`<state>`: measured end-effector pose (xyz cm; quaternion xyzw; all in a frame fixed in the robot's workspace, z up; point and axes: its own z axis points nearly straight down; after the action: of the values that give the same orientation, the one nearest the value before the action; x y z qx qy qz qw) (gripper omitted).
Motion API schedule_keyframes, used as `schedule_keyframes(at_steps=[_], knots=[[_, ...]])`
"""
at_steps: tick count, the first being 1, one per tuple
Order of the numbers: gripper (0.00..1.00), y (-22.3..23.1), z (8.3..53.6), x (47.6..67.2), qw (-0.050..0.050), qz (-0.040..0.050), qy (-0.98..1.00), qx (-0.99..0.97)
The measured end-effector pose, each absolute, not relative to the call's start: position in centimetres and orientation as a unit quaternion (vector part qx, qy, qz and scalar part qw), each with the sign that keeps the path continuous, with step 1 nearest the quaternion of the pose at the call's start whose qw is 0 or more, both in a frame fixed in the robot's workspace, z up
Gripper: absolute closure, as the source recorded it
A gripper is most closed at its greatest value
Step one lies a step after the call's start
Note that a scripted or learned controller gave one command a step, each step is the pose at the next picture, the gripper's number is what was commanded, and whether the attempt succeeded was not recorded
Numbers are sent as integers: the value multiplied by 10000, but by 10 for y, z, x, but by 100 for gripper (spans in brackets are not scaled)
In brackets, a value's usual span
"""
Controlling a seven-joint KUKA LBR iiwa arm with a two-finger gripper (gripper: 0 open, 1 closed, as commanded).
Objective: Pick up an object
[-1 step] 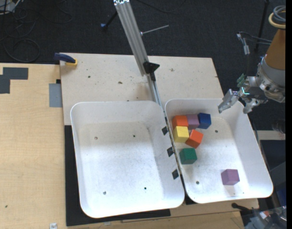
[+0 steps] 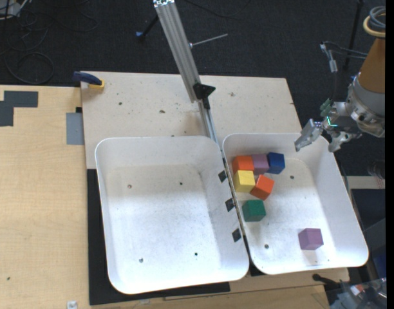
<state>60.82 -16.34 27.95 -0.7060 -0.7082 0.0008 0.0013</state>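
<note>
Right white bin (image 2: 338, 192), block cluster (image 2: 256, 176) inside, well left of the spread, unladen tool (image 2: 320, 139).

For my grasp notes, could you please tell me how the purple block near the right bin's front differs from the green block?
The purple block lies alone on bare floor near the right bin's front corner; the green block sits by the divider between the bins, at the near end of the cluster. Purple is pale lilac, green is dark. The green block sits right beside the orange block; the purple block has no neighbour. Both look like similar-sized cubes, resting flat.
</note>
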Motion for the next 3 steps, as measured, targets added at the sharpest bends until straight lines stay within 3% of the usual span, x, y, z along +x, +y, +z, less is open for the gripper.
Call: schedule_keyframes(at_steps=[3], knots=[[0, -179, 116, 599, 38, 25, -7066, -7076]])
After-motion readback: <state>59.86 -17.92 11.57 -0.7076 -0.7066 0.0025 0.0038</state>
